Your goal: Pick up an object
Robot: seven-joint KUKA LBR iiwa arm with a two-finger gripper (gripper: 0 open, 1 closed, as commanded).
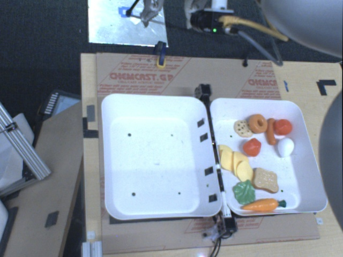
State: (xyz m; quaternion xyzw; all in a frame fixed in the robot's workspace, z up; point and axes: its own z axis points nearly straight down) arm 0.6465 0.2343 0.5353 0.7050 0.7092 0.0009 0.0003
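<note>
Two white bins (155,103), toy foods (257,159) — right bin

**Toy food all piled in the right bin**

Two white bins sit side by side on the bench. The left bin (155,154) has nothing in it. The right bin (305,159) holds a donut (258,123) touching a cookie (243,128), a tomato (283,126), a white egg (285,147), yellow slices (236,162), a bread slice (266,180), a green leafy piece (244,191) and a carrot (261,204) near the front wall. The grey arm (305,15) looms at the top right.
</note>
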